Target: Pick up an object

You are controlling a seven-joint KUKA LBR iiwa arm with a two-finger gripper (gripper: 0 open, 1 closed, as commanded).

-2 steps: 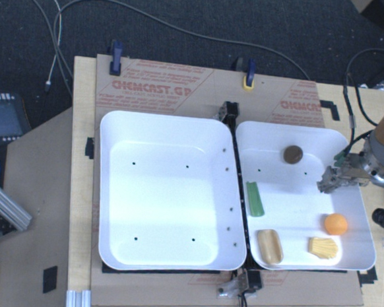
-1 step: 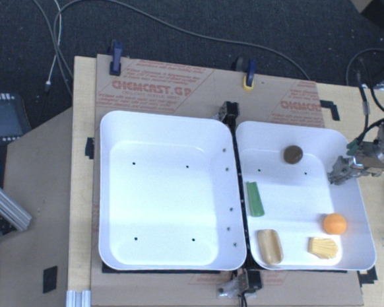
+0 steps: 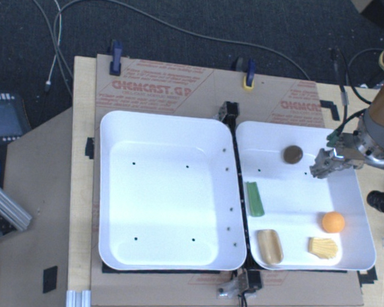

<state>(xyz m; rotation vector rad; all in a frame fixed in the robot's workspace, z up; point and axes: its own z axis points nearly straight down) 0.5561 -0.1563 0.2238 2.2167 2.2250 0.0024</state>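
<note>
The right bin [image 3: 287,203] holds a brown round disc [image 3: 292,154] near its back, a green strip [image 3: 254,199] by its left wall, an orange ball [image 3: 333,222] at the right, a tan oblong piece [image 3: 270,246] and a yellow ridged piece [image 3: 323,247] at the front. My gripper [image 3: 320,167] hangs over the back right part of this bin, just right of the brown disc and apart from it. Nothing shows between its fingers.
The left bin [image 3: 111,176] sits beside the right one, with a black clamp [image 3: 230,111] at the back between them. Blue clips [image 3: 115,56] hold the cardboard sheet at the bench's far edge. Cables run across the dark floor behind.
</note>
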